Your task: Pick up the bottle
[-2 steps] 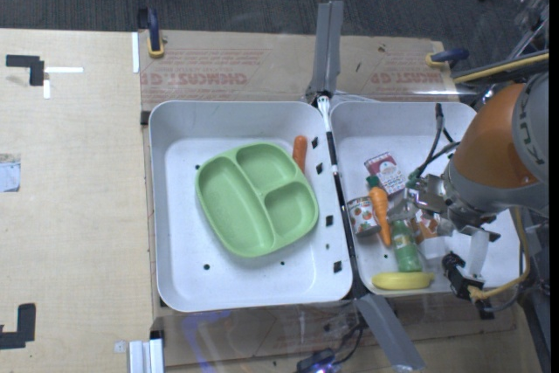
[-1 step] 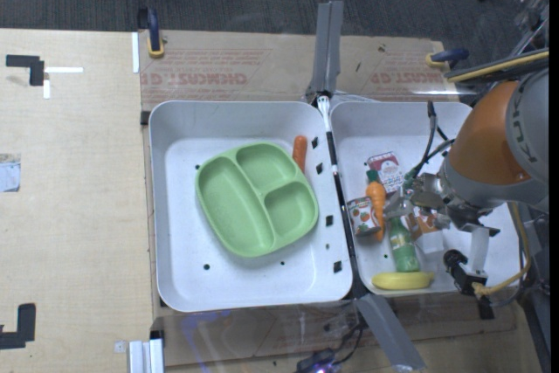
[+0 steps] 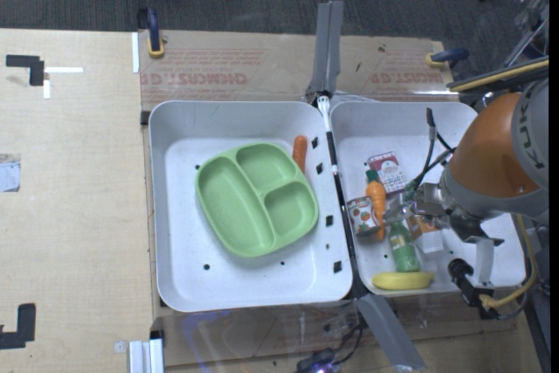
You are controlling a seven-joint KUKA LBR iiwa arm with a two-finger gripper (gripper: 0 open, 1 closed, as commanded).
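**Gripper low over the green bottle in the right bin**

The gripper (image 3: 409, 214) sits low in the right bin (image 3: 349, 188), just above the top of the green bottle (image 3: 404, 249); whether it is open, closed or gripping anything cannot be told, since the wrist hides that part. The bottle lies in the near half of this bin, its cap end pointing far toward the gripper and its base toward the near wall. Just near of it, along the near wall, lies a yellow banana (image 3: 403, 280). Left of the gripper an orange bottle-shaped toy with a green cap (image 3: 376, 195) stands beside a small brown and red carton (image 3: 362, 217). A white and red packet (image 3: 386, 169) lies farther back. The grey arm with its orange band (image 3: 493, 157) comes in from the right, cables trailing around the wrist.

The left bin (image 3: 166, 214) holds a green divided plate (image 3: 256, 198), and an orange carrot-like piece (image 3: 300, 152) rests at the plate's far right edge, beside the wall between the bins
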